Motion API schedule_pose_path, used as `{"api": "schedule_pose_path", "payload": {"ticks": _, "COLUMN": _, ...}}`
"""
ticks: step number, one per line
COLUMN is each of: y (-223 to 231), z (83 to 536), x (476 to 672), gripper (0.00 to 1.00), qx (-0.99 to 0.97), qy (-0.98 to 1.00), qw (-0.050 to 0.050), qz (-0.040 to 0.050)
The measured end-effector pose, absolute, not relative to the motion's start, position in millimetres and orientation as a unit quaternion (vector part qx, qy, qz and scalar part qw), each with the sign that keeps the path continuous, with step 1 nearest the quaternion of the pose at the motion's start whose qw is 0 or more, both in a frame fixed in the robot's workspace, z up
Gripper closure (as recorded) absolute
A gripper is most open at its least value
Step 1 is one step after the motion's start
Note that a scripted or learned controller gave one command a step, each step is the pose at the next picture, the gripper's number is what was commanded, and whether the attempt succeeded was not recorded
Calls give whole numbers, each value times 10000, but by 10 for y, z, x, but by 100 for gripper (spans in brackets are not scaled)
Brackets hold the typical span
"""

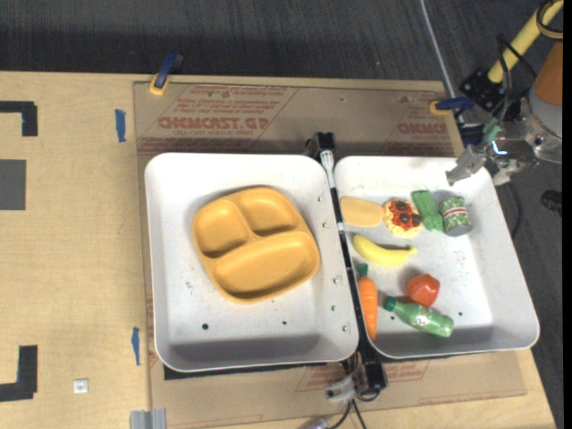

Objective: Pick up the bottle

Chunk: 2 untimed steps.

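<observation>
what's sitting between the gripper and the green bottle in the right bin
In the camera view, the green can and the red tomato lie between the gripper and the bottle.

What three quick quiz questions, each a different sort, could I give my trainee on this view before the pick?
1. True or false: the green bottle lies on its side in the right bin.
2. What sits in the left bin? A) a banana B) a yellow divided plate C) a carrot
3. Fill in: the gripper is above the right bin's far ___ corner.

Key:
1. True; it lies near the front edge, just below the tomato.
2. B.
3. Right; it is well away from the bottle.
</observation>
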<state>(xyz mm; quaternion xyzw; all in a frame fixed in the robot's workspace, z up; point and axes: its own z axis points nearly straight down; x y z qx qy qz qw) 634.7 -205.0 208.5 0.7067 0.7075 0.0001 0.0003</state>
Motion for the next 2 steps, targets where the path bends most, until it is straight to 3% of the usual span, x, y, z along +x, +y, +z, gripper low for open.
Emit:
{"api": "schedule_pose_path", "payload": {"ticks": 1, "y": -2002, "z": 982, "x": 6454, "gripper": 0, "qx": 7195, "qy": 6945, "qw": 8, "qz": 3}}
{"api": "schedule_pose_path", "payload": {"ticks": 2, "y": -1275, "z": 874, "x": 5961, "gripper": 0, "qx": 7781, "qy": 6282, "qw": 24, "qz": 22}}
